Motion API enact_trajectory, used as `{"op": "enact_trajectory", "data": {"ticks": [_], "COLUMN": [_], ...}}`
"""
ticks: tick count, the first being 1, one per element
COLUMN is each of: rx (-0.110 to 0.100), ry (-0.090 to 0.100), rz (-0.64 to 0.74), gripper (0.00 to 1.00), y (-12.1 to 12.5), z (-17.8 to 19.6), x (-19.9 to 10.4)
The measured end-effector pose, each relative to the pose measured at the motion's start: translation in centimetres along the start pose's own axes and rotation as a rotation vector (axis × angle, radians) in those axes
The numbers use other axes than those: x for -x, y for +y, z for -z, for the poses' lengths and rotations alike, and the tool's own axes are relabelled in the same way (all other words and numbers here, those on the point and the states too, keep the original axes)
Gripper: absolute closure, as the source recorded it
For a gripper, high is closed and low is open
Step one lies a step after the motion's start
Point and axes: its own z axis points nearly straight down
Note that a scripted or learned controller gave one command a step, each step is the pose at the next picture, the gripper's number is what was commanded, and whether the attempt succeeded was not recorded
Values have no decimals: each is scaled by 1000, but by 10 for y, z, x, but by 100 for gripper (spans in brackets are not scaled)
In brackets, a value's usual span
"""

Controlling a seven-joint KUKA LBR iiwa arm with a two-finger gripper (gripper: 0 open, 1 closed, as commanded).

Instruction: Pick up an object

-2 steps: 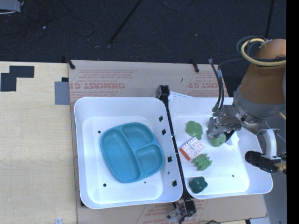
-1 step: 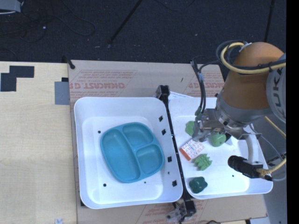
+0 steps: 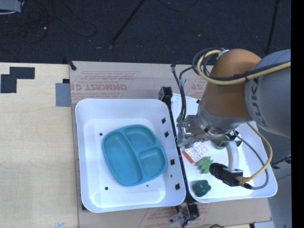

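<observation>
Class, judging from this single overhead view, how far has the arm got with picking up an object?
Done: the arm has reached over the right bin. In hand: nothing visibly; the pincer sits low near the orange-and-white packet. Left: grasp and lift. The light green piece and dark green object lie untouched.

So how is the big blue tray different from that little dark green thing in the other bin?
The blue tray is large, flat and split into compartments; the dark green thing is small and lumpy. The blue tray lies in the left bin, the dark green thing in the right bin. Both lie untouched.
</observation>
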Motion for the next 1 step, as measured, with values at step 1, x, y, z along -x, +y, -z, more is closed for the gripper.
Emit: {"op": "enact_trajectory", "data": {"ticks": [1], "rx": [1], "ry": [0], "rz": [1], "gripper": [100], "y": [-9], "z": [-18], "x": [-51]}}
